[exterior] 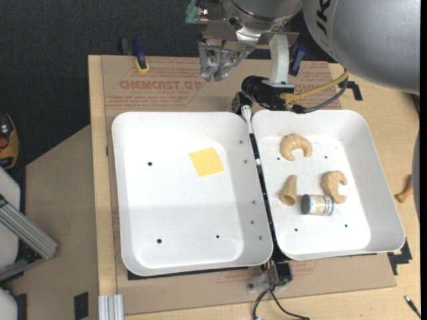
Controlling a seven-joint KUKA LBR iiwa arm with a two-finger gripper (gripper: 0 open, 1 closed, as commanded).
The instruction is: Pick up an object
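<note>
My gripper hangs high over the bench's far edge, behind the left bin, with nothing visible between its fingers. In that bin lies a flat yellow square. The right bin holds a tan croissant near its back, a second croissant to the right, a small tan cone and a little jar with a dark lid lying on its side.
The grey arm and its orange band fill the top right. A black cable fitting with a yellow lead sits behind the bins. Blue and yellow clamps hold the brown board at the far edge.
</note>
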